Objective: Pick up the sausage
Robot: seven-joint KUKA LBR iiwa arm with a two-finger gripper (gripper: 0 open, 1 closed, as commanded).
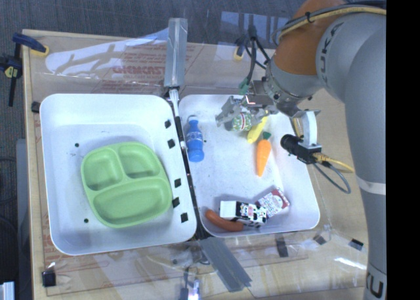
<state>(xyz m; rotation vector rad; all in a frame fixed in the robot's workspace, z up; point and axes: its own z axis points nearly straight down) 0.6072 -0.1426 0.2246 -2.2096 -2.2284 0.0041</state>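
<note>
The sausage, reddish brown, lies along the front wall of the right bin, partly tucked under a black-and-white cow-print carton. My gripper hangs over the far end of that same bin, well away from the sausage. It hovers just above a small green-and-red item and next to a yellow piece. Nothing can be made out in its grip.
A blue bottle lies by the divider. An orange carrot sits mid-bin and a pink carton lies at the front right. The left bin holds a green sectioned plate. The arm's body looms over the right side.
</note>
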